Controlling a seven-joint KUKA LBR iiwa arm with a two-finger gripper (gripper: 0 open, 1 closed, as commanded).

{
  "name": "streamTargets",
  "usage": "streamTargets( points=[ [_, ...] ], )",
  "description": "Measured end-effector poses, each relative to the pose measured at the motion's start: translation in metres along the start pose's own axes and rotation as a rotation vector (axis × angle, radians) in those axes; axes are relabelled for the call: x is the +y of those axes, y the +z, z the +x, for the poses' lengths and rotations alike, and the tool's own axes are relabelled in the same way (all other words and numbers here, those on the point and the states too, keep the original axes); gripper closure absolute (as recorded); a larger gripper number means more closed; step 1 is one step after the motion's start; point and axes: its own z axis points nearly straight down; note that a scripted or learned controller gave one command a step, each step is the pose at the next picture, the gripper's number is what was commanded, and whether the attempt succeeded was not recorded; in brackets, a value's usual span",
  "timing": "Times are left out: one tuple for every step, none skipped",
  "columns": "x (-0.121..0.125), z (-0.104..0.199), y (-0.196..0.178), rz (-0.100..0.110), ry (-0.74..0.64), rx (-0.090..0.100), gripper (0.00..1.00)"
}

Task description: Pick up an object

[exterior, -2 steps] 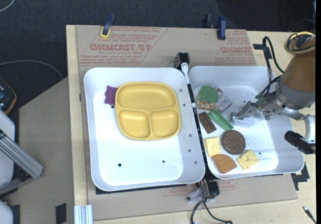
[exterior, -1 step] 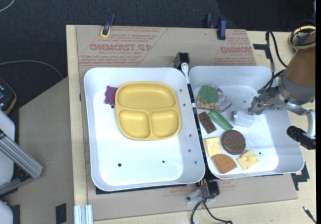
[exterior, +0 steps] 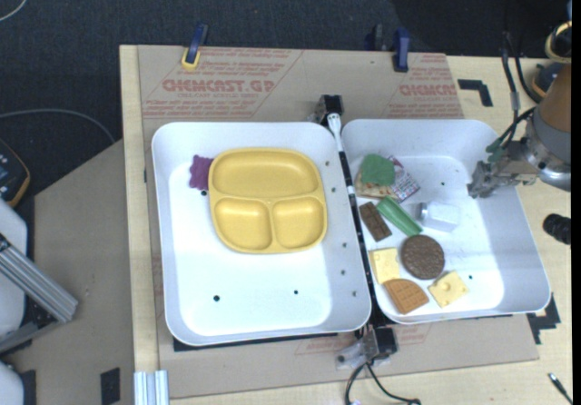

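The hand (exterior: 483, 178) hangs over the right-hand part of the right bin (exterior: 522, 240), near that bin's far right corner. How far it is open I cannot tell — nothing shows between it and the bin floor, so I judge it to be carrying nothing.

Every candidate for the pick lies to the hand's left in the view, clustered in the left half of the same bin. Nearest is a small pale clear block (exterior: 442, 215), just left of and a little nearer the camera than the hand. Beyond it lies a green cylinder (exterior: 399, 215), its long axis running diagonally from upper left to lower right, touching a brown bar (exterior: 373, 221) on its left. Toward the bin's near edge sit a round brown cookie-like disc (exterior: 423, 256), a yellow cheese wedge (exterior: 448, 289), a pale yellow square (exterior: 385, 264) and a tan slice (exterior: 405, 295). A green-and-tan item on a wrapper (exterior: 379, 172) lies at the far side of the cluster.

The left bin (exterior: 263, 303) holds a yellow divided tray (exterior: 269, 198) with a purple piece (exterior: 201, 171) at its left edge — well apart from the hand, across the divide.

The coming move, in my judgement, is a short shift leftward and down; for the cylinder, the grip would need to close across that diagonal.
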Motion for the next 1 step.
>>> streamTargets(
  points=[
    [0.002,-0.0006,-0.0541,0.0,0.0,0.0,1.0]
  ],
)
